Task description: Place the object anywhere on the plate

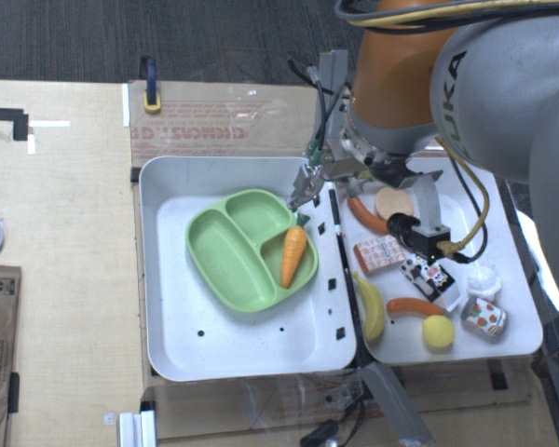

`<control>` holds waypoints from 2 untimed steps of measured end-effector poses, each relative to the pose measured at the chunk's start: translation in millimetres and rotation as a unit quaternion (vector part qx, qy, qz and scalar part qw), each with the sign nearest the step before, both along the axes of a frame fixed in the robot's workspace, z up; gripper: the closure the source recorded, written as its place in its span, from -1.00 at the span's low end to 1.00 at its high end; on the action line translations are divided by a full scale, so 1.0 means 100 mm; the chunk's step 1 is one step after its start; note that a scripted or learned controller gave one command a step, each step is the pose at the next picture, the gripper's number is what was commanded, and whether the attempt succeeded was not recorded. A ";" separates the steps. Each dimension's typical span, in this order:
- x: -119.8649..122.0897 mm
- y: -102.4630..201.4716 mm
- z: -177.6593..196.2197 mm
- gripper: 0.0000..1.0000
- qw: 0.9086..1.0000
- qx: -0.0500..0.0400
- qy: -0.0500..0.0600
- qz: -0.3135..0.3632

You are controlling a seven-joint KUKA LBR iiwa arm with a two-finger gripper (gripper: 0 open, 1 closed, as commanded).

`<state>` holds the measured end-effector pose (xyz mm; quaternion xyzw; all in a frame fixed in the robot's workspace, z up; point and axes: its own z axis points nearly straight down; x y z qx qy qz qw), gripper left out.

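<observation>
A green divided plate [242, 259] sits in the left white bin [168, 343], and the toy carrot [293, 255] lies on it — resting across the plate's right-hand compartment, its green top pointing up toward the bin's back right corner and its tip angled down over the plate's inner ridge. The arm [466, 73], grey with its orange band, comes in from the right and hangs over the divide between the two bins; the jaws [306, 186] are just above and beside the carrot's leafy end, not touching it as far as can be seen. Whether the jaws are spread or pressed together cannot be told from this angle (the metal parts are small and crowded with cables), and nothing is visibly pinched between them. The right bin [522, 333] holds a scatter of toy food — a banana [371, 307], a lemon [438, 331], a sausage [365, 214], a red and white box [378, 253] and a strawberry-print carton [484, 317]. On the worktop [56, 212] to the left lies a brown paper bag [0, 343].
</observation>
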<state>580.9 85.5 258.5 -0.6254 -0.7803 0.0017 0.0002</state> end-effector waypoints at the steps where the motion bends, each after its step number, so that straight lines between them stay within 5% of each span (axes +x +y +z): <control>1: 0.00 -0.01 0.08 1.00 1.000 -0.001 0.001 0.000; 2: 0.00 -0.01 0.08 -1.00 1.000 -0.001 0.001 0.000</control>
